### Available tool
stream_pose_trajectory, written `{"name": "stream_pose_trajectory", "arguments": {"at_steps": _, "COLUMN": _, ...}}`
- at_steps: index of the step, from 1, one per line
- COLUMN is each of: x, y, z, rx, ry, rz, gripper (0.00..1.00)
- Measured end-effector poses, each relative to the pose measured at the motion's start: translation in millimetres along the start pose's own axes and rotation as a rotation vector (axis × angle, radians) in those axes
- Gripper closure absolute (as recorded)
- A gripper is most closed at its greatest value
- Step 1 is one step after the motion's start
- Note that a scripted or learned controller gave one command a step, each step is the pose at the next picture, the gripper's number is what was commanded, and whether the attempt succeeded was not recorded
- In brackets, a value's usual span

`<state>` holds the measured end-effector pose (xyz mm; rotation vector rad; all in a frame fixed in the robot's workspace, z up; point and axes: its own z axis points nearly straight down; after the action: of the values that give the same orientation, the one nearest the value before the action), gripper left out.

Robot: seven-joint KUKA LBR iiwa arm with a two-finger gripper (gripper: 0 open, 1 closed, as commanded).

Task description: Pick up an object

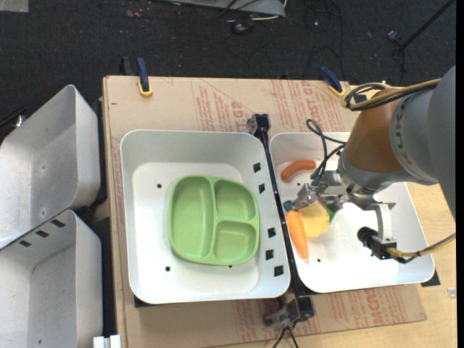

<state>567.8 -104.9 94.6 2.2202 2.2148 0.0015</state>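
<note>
now | gripper (317, 196): opening hidden, cannot tell | low over yellow fruit (316, 222) | right bin (417, 216)

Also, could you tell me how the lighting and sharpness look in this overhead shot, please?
In the camera view, lighting is even and soft over both bins; the left bin looks bright white without harsh glare, and the green plate throws almost no shadow. The floor beyond the bench is dark. The arm is slightly soft-edged, and the pincer over the yellow item is cluttered and hard to read.
</note>
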Motion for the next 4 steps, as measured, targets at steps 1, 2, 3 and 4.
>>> {"name": "stream_pose_trajectory", "arguments": {"at_steps": 1, "x": -0.3, "y": 1.3, "z": -11.4, "rx": -0.004, "ry": -0.001, "rz": 0.001, "gripper": 1.00}}
{"name": "stream_pose_trajectory", "arguments": {"at_steps": 2, "x": -3.0, "y": 1.0, "z": -53.7, "rx": 0.002, "ry": 0.003, "rz": -0.002, "gripper": 1.00}}
{"name": "stream_pose_trajectory", "arguments": {"at_steps": 3, "x": 4.9, "y": -3.6, "z": -109.4, "rx": 0.000, "ry": 0.003, "rz": -0.005, "gripper": 1.00}}
{"name": "stream_pose_trajectory", "arguments": {"at_steps": 4, "x": 4.7, "y": -2.4, "z": -147.9, "rx": 0.000, "ry": 0.002, "rz": -0.005, "gripper": 1.00}}
